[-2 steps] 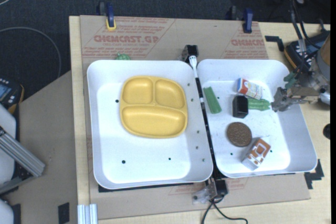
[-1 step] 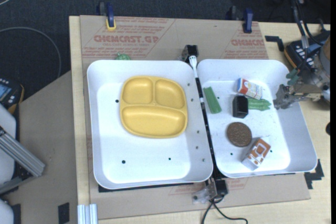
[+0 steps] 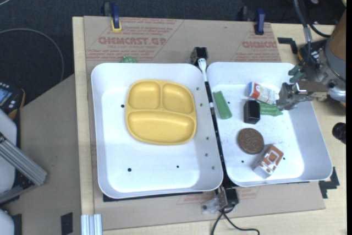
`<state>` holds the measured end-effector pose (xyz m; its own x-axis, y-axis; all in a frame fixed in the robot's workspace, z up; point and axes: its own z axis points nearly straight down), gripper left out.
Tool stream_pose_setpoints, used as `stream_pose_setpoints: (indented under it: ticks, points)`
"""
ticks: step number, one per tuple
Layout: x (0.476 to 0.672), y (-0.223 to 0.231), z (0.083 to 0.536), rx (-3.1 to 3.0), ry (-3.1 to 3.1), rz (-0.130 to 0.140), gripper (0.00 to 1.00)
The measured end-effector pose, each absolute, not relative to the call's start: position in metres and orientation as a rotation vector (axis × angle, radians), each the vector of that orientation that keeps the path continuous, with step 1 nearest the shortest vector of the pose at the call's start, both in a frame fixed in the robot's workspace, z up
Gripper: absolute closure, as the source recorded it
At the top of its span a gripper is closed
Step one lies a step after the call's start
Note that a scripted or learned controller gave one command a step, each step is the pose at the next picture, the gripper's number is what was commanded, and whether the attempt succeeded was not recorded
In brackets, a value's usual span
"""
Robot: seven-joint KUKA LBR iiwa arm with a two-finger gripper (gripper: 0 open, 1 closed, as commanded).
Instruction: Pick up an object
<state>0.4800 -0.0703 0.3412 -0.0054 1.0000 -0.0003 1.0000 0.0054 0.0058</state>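
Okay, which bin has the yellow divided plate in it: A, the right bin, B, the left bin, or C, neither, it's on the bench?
B: the yellow plate lies inside the left bin, while the right bin holds small items such as the brown disc.
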Motion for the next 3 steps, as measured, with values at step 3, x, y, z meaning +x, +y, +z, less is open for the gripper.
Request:
stream_pose_setpoints:
  ticks: [3]
  points:
    - [0.478, -0.065, 0.313, 2.227, 2.224, -0.007, 1.00]
